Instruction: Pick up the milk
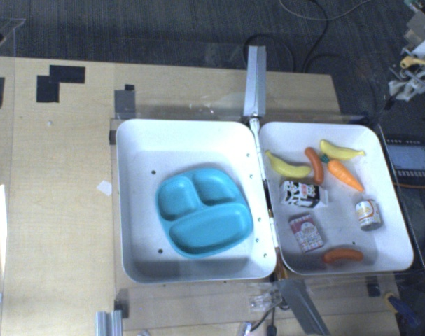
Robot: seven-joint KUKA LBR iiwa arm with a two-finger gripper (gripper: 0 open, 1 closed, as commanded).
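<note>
Milk carton (300, 193) lying flat in right bin (402, 256), just beside banana (288, 165) and sausage (314, 165): risks slipping free or snagging those neighbours on an off-centre approach; claw state impossible to tell.

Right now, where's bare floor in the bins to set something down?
Left bin: strips along its walls around the blue tray. Right bin: small patch between can and lower sausage. Crowded around the milk and bananas.

Even, fairly bright overhead light falls on the bench (51, 208). Soft shadows pool inside the left bin (128, 257). The whole frame is slightly soft and grainy.
</note>
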